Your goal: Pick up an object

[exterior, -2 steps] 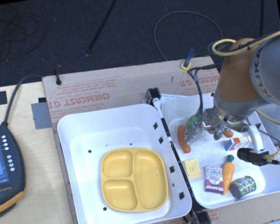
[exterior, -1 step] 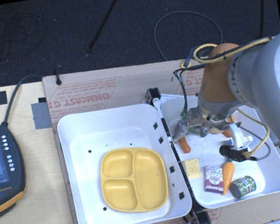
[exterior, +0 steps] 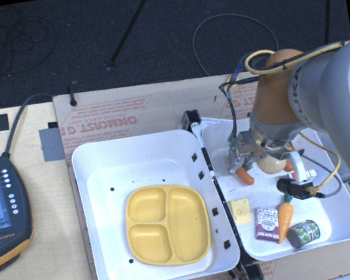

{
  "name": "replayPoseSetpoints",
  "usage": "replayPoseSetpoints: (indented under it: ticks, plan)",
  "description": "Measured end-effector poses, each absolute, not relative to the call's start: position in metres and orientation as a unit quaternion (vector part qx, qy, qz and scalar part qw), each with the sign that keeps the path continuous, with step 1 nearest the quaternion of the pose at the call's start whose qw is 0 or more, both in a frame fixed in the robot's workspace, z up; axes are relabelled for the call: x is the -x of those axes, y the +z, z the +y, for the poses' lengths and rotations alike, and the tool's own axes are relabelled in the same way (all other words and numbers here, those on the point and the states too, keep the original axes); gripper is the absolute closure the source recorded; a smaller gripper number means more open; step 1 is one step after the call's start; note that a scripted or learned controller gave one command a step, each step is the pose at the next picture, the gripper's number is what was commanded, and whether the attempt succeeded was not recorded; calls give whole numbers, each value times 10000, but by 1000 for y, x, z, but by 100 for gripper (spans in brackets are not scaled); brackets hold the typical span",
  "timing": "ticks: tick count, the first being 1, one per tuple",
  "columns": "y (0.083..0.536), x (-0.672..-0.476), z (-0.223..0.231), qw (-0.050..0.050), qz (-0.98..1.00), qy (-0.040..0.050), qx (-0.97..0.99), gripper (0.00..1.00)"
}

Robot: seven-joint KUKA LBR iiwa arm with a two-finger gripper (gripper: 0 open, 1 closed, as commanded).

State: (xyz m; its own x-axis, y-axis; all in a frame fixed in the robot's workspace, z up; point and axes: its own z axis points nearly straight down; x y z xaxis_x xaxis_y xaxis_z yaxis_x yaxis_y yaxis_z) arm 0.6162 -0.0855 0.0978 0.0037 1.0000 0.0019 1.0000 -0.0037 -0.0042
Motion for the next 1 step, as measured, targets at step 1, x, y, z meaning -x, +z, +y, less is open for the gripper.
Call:
replayPoseSetpoints:
  ticks: [1]
  plan:
    - [192,-546,-47,8,-7080,-9,7062,100]
